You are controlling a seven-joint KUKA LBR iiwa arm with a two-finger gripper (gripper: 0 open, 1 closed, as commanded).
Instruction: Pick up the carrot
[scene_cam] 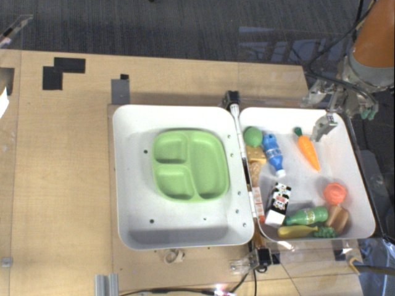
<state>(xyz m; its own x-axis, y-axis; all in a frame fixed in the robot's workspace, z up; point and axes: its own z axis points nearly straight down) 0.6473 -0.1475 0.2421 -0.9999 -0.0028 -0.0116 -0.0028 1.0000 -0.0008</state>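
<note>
Matt wooden bench (68,184); smooth white plastic bins (133,227); glossy green plastic tray (188,165); smooth orange plastic-looking carrot (308,152); bare metal gripper (323,127).

Grey arm (370,42) at upper right, orange-banded wrist, gripper (323,127) lowered

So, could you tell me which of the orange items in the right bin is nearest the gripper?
The carrot, long and green-topped, lies just beside the gripper; the round orange fruit sits farther away.

I see the carrot (308,152), orange with a small green top, lying flat in the right bin (364,184) near its far edge, green end toward the far wall, tip slanting toward the right wall.
</note>
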